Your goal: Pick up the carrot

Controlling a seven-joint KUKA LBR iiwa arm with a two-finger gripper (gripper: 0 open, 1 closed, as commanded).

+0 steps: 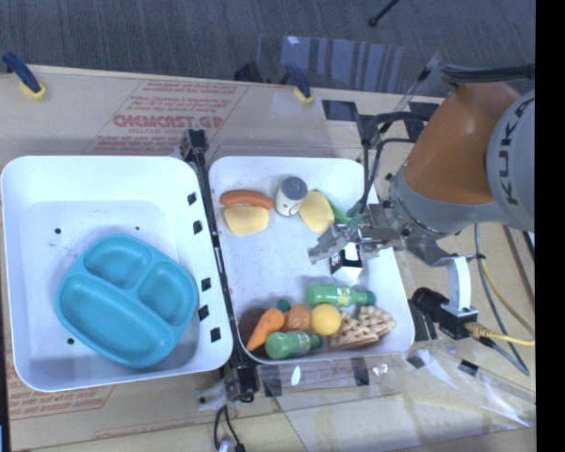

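Observation:
The carrot (266,328) is orange with a small green top and lies tilted in the near left corner of the right bin (264,252). It touches a green vegetable (292,345) and a small orange fruit (298,317). My gripper (339,246) hangs over the right side of that bin, beyond and to the right of the carrot, just above a green bottle (339,297). Nothing shows in its grip. The grey arm with its orange band (457,153) reaches in from the right.
The right bin also holds a sausage (248,199), a yellow block (247,219), a small can (292,194), a yellow fruit (316,212), a yellow ball (326,320) and a waffle (364,327). A blue divided plate (127,298) lies in the left bin (38,186).

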